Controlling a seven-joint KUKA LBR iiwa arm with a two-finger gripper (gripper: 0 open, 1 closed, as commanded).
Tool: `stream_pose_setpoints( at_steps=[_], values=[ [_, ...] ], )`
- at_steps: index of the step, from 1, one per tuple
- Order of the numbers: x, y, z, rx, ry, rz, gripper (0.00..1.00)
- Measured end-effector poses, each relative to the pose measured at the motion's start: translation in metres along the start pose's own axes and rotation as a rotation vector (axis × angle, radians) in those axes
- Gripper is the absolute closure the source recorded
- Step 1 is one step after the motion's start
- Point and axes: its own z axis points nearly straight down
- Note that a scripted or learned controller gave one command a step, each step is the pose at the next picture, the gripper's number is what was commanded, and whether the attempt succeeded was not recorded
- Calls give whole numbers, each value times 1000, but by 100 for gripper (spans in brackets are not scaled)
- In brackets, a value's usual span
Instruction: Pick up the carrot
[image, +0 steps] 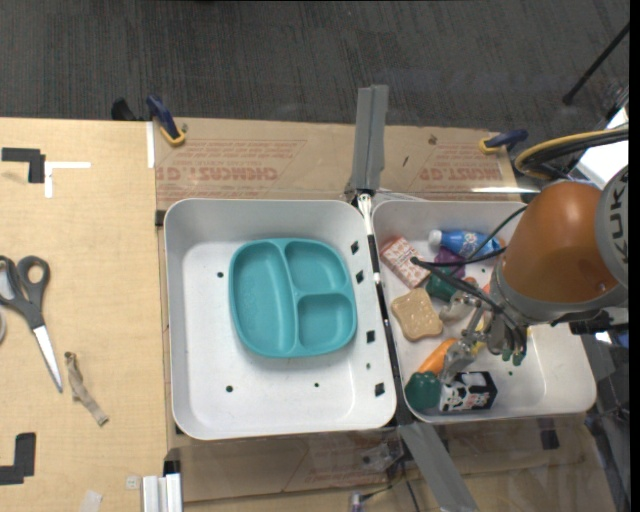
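The carrot (438, 356) is a small orange piece lying aslant in the right bin (560, 395), near its front left. A green lump (422, 391) sits at its lower end. My gripper (489, 341) hangs below the orange wrist band, just right of the carrot's upper end and low over the bin floor. Its fingers (468, 336) stand apart, so it is open, with nothing between them. The carrot's right tip lies close to the left finger; I cannot tell whether they touch.
Around the carrot are a toast slice (417, 313), a black-and-white box (468, 392), a pink packet (400, 259), a blue bottle (462, 241) and a dark green item (440, 285). The left bin (200, 380) holds a teal divided plate (294, 297). Scissors (30, 310) lie far left.
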Motion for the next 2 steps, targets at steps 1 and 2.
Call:
stream_pose_setpoints(
  at_steps=[1, 2],
  values=[
    [-11, 9, 10, 2, 21, 75, 0],
    [11, -2, 7, 2, 5, 87, 0]
  ],
)
